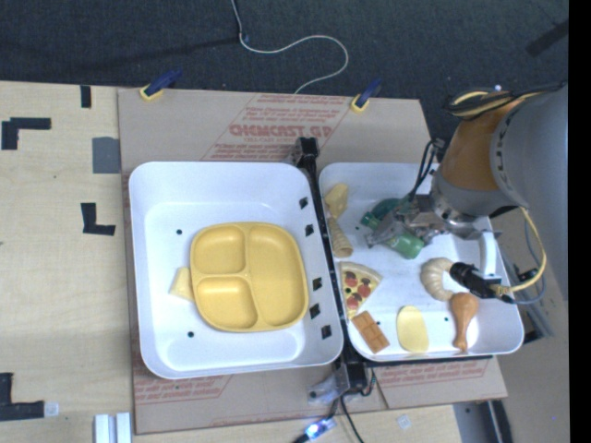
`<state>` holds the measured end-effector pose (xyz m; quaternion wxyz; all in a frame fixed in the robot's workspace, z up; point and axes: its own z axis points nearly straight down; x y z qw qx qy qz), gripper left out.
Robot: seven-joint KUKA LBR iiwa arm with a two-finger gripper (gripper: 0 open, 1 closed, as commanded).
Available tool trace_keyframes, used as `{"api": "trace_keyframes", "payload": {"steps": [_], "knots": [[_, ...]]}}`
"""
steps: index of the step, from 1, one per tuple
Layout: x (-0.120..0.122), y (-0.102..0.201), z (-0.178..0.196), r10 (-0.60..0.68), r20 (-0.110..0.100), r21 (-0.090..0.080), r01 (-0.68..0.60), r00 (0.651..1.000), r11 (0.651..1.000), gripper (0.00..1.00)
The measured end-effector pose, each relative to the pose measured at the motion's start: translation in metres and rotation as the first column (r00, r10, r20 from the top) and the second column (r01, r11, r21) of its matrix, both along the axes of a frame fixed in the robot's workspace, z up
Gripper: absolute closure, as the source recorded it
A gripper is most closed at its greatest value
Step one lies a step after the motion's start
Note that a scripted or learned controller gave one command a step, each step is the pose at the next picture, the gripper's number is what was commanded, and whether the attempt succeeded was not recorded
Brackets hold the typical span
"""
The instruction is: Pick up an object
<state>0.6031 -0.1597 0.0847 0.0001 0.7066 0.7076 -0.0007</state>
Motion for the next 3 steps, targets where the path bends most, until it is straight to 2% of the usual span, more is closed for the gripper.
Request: {"api": "trace_keyframes", "payload": {"steps": [1, 2, 3], "knots": [[0.000, 0.000, 0.011, 0.001, 0.001, 0.000, -0.001, 1.000, 1.000, 1.00], [0.007, -0.005, 0.071, 0.000, 0.006, 0.000, 0.000, 1.000, 1.000, 1.00], [0.011, 0.001, 0.115, 0.001, 0.005, 0.001, -0.001, 1.000, 1.000, 1.00]]}}
